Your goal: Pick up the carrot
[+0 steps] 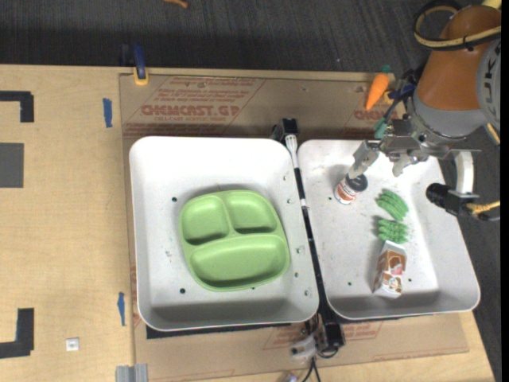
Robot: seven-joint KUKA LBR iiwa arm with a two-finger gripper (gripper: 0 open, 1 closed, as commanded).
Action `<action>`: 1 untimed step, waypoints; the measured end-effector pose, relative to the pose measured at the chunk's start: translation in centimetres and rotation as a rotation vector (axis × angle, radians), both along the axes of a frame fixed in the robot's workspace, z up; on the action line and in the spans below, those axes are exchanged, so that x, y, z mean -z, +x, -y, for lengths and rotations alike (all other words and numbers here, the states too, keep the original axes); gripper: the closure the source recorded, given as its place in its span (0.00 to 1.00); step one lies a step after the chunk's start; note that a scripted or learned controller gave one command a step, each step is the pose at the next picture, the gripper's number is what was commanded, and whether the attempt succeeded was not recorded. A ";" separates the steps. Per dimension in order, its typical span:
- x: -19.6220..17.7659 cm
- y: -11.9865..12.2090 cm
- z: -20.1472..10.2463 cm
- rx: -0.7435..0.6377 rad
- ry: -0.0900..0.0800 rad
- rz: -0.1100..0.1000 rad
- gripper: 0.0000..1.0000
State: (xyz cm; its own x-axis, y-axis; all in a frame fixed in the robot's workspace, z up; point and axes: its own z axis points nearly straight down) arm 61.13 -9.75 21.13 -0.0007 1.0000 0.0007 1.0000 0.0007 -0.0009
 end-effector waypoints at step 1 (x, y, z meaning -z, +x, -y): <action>2.7 -7.0 -3.8 0.270 0.000 -0.003 0.00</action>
